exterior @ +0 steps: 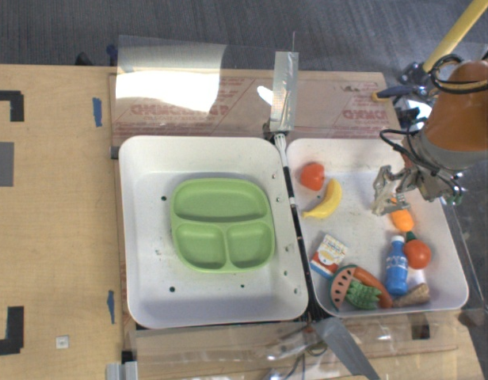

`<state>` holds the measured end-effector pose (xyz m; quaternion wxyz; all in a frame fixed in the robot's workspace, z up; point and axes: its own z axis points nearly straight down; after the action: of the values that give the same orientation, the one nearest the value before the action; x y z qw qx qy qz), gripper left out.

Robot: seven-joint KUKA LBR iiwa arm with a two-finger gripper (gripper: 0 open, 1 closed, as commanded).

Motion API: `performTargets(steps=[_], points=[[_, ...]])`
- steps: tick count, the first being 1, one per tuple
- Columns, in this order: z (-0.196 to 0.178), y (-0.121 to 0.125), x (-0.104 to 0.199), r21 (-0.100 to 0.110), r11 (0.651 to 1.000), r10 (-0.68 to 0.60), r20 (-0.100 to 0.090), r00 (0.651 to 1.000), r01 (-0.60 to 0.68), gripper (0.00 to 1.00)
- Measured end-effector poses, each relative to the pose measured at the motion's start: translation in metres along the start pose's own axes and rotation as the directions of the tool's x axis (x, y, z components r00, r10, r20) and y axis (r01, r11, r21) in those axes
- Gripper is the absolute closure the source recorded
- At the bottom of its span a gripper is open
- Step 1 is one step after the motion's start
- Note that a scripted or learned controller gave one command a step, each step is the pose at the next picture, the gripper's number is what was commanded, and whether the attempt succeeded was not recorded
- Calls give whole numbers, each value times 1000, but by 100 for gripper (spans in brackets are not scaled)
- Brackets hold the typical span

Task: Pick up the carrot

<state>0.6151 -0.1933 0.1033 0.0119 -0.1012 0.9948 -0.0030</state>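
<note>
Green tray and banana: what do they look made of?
Green tray in the left bin: looks like moulded plastic, matte; uniform colour, rounded compartment walls, soft sheen. Banana in the right bin: probably a plastic toy; smooth, evenly yellow, unblemished surface. A real fruit cannot be ruled out at this resolution.

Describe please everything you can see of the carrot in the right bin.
The carrot is a small orange toy, plastic by its look, with a dark green tip at its lower end. It lies in the right bin, near the right wall, directly under the claw. Its upper end is at the claw's tips; whether they grip it is unclear. A red tomato-like toy lies just below.
</note>
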Motion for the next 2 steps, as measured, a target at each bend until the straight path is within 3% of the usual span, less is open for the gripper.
performTargets(steps=[1, 2], points=[[1, 1, 0, -1, 1000, 0, -2, 1000, 0, 0], [15, -3, 1, -6, 997, -79, -12, 997, 79, 0]])
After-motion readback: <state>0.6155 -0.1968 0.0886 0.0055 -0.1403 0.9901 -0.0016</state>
